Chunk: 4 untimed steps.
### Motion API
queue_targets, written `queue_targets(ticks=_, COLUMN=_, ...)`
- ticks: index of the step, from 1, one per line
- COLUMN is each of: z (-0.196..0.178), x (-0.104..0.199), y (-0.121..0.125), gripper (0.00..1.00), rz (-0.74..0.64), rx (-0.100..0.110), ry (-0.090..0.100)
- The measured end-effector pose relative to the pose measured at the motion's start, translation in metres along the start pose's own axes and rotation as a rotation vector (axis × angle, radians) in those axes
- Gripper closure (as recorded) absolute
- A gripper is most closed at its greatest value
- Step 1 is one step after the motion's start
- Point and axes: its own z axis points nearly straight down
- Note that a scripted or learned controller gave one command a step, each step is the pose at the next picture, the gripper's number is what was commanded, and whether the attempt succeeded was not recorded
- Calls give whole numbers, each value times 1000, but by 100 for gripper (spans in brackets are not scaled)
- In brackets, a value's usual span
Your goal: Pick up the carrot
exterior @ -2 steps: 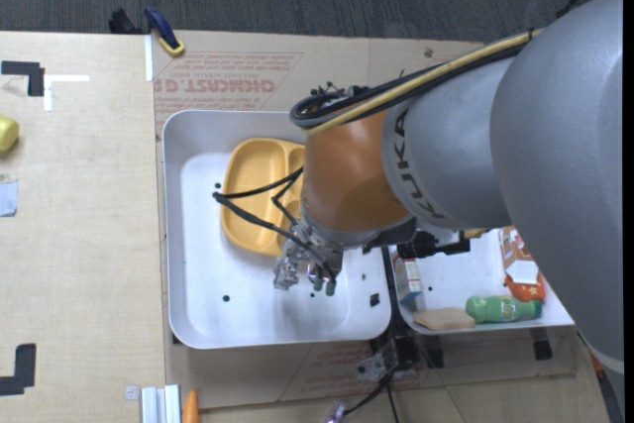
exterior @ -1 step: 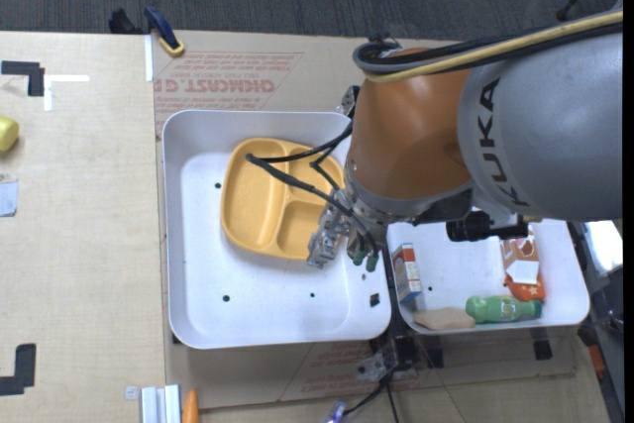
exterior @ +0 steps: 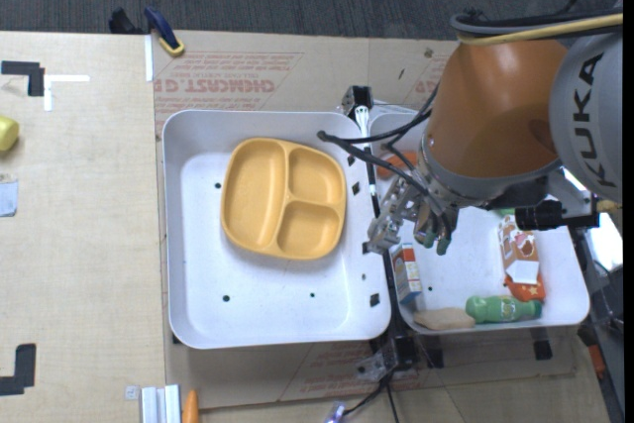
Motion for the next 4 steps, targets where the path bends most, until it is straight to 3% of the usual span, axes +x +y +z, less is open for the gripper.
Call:
queue_targets(ticks=1, z=107, x=20, y=42, gripper=100, rz=-47, rx=2, ry=5)
queue_targets(ticks=2, z=168, x=34, y=75, gripper=100, rz=-163, rx=1, ry=6)
queue_targets(ticks=3, z=166, x=34, y=136, gripper=100, rz=-7, rx=3, ry=6)
queue_targets(ticks=4, z=105, x=56, y=131, gripper=100, rz=-59, rx=2, ry=5)
